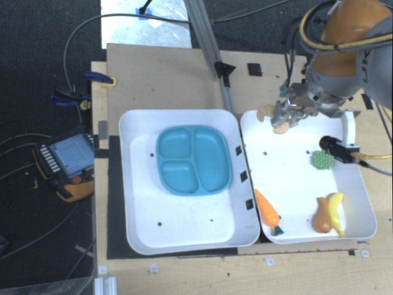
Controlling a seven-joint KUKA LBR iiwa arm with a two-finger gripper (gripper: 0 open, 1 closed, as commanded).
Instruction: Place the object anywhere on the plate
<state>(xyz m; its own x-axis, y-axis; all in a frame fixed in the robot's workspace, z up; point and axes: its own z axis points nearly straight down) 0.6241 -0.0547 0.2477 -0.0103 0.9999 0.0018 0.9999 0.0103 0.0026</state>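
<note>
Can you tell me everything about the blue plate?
The blue plate is a light blue, rounded-corner dish that looks like plastic. Raised ridges split it into three compartments: two smaller ones on the left and one long one on the right. It lies flat, slightly turned, in the upper middle of the left white bin, resting on the bin's floor.

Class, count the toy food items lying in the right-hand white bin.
3 or 4: a carrot at the near left edge, a green ball right of centre, and a banana touching an orange piece at the near right.
</note>
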